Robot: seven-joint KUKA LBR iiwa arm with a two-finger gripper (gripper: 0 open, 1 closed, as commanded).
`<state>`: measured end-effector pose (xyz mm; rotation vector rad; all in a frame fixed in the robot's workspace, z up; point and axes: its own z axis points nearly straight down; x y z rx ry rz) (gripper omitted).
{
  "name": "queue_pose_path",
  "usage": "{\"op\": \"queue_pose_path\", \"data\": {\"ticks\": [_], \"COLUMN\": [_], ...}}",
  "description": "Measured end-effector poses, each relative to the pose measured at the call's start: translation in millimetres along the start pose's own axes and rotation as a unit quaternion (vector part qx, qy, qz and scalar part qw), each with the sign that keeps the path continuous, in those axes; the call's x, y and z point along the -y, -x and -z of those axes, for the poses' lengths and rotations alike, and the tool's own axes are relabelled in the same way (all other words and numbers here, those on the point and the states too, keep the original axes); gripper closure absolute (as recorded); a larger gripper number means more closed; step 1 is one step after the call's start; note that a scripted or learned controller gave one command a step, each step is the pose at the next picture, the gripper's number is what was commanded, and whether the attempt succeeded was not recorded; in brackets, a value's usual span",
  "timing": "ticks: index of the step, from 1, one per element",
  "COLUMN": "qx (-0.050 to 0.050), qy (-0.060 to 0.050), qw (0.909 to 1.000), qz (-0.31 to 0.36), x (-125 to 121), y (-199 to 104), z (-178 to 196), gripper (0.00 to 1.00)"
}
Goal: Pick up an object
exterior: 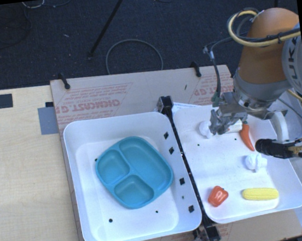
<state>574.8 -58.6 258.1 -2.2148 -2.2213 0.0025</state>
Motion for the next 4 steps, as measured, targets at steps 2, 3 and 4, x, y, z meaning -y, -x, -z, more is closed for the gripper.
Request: {"op": "queue_pose_path", "data": {"ticks": [2,3,4], "qx": [0.0,0.0,0.001], "qy": [0.0,-0.001,0.0], "qw": [1.0,1.0,1.0], "qz": [0.0,0.001,0.0], "x": [13,24,23], "y": [-105,-163,-161], "z": [-11,-27,-26], "gripper": [1.0,1.0,0.0]}}
